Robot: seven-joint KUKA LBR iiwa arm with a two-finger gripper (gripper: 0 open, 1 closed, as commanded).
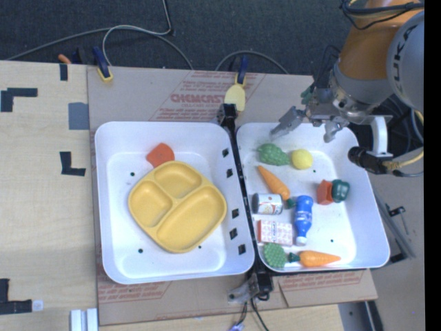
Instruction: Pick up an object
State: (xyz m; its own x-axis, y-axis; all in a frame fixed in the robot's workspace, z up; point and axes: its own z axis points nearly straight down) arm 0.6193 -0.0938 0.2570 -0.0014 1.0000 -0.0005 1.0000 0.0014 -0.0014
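No target named, so any toy in the right bin (358, 243) counts. Nearest the claw (308, 123): yellow lemon (301, 159) and green bumpy veg (273, 155), lying just beside each other near the bin's far end. Both loose on the bin floor, nothing gripped.

Claw hovers above that far end, fingers spread wide, one finger (286, 123) angled out to the left, the other (332, 127) to the right. Nothing between them. Wide spread suits a drop onto a small round item like the lemon, my guess at the likely target since it sits almost under the gap.

Rest of the right bin: orange carrot (274, 182) slanted below the green veg, small can (268, 203), blue bottle (302, 219) upright-ish on its side, red-white box (275, 232) touching the bottle, red-and-teal toy (332, 191) near the right wall, second carrot (318, 258) and a green round piece (275, 255) at the near end. Crowded near end looks harder to grab cleanly.

Left bin (110, 205): yellow divided plate (177, 205), orange block (160, 154) just beyond it. Well apart from the claw.

Both bins sit on cardboard on the table (34, 205). Task not yet started on any object.
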